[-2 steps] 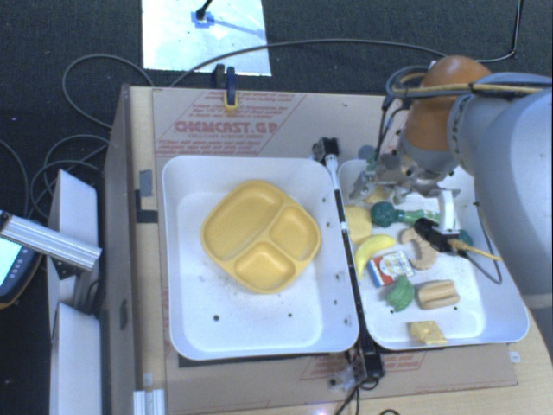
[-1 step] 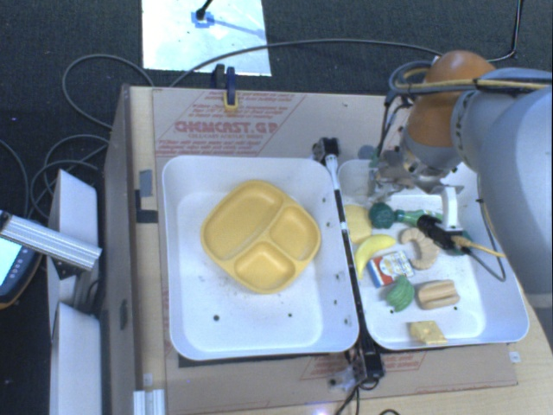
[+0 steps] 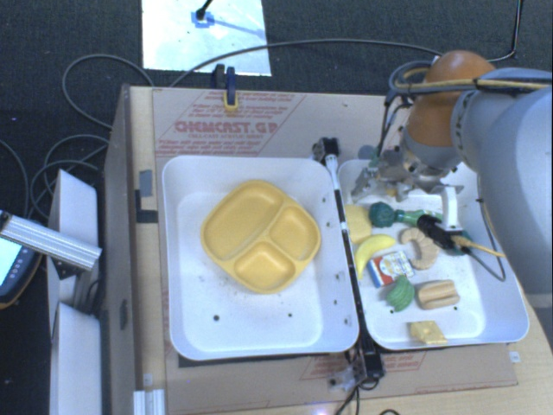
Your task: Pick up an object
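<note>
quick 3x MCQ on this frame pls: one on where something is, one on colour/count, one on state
1. Where does the yellow divided plate lie?
A. In the left bin
B. In the right bin
C. On the cardboard outside the bins

2. How many compartments does that plate have?
A. Two
B. Three
C. Five

3. How does the plate stand?
A. Tipped on its edge against a bin wall
B. Upside down
C. Flat, hollows up, nothing in them

Answers:
1. A: the plate sits in the middle of the left bin, while the small food toys crowd the right bin.
2. B: raised ridges split it into three hollows.
3. C: it rests flat on the bin floor with all three hollows open to the camera and bare.
</note>
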`<action>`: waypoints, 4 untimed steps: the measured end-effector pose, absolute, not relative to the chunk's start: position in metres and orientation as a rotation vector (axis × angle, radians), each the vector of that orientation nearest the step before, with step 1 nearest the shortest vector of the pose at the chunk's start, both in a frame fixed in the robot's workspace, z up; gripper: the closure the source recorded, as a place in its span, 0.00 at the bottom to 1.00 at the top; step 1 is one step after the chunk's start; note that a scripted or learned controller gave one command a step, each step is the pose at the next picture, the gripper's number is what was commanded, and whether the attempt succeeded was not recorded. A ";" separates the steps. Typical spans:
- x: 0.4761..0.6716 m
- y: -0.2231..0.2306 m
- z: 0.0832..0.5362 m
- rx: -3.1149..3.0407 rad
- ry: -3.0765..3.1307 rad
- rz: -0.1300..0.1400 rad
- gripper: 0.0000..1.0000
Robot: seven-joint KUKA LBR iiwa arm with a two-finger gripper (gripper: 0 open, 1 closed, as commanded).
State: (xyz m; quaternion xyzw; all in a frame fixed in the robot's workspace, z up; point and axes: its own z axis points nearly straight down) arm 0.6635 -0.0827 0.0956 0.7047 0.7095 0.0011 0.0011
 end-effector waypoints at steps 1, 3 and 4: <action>0.611 -0.092 0.089 2.214 2.218 0.011 0.00; 0.580 -0.144 0.143 2.219 2.220 0.001 1.00; 0.503 -0.131 0.172 2.219 2.221 0.001 1.00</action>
